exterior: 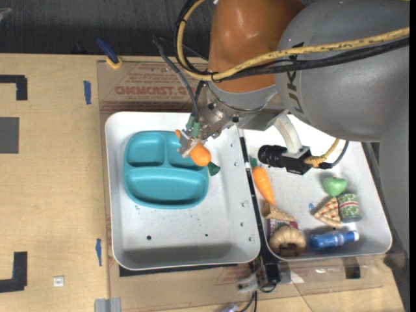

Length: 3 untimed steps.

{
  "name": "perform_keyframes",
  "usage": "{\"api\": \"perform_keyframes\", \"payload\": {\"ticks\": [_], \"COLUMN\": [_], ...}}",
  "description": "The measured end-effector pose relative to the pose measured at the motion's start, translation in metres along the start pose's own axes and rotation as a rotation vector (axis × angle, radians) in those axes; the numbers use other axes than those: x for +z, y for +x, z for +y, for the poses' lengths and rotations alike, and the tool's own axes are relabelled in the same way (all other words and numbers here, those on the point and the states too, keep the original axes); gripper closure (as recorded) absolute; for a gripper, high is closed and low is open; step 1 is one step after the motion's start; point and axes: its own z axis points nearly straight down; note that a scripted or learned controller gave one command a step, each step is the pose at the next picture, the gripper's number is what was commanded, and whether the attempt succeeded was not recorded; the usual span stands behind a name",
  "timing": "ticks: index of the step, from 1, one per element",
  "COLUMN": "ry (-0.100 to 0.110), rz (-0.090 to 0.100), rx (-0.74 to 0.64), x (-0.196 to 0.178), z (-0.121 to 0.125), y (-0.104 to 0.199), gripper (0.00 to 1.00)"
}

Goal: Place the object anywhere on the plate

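Camera view, from where I sit: the grey arm with its glossy orange band reaches in from the right, and its gripper [190, 140] hangs over the upper right corner of the plate [166, 169]. I see a small orange toy carrot [199, 155], rounded and smooth with a bit of green at its lower right end, pinched at the fingertips, so I read the gripper as closed on it. The carrot sits above the plate's right rim, partly over the top right compartment.

The plate is teal plastic, matte, with rounded corners and three compartments: two small ones on top, one long one below. It lies in the left bin [130, 239], a shallow white tray with small dark specks on its floor.

The right bin [380, 229] holds a second, longer orange carrot [263, 183] near its left wall, a green heart-like piece [335, 186], a ridged tan wedge [329, 212], a beige lumpy bread-like piece [287, 238] and a blue bottle [333, 239] lying on its side. Both bins rest on brown cardboard [52, 174].
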Motion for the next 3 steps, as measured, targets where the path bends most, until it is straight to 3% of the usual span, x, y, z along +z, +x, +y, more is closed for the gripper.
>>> {"api": "perform_keyframes", "payload": {"ticks": [1, 2, 3], "ry": [0.010, 0.007, 0.003], "rz": [0.001, 0.000, -0.002], "rx": [0.132, 0.133, 0.130], "x": [0.045, 0.043, 0.033], "z": [0.007, 0.008, 0.009], "y": [0.036, 0.036, 0.036], "gripper": [1.00, 0.00, 1.00]}}
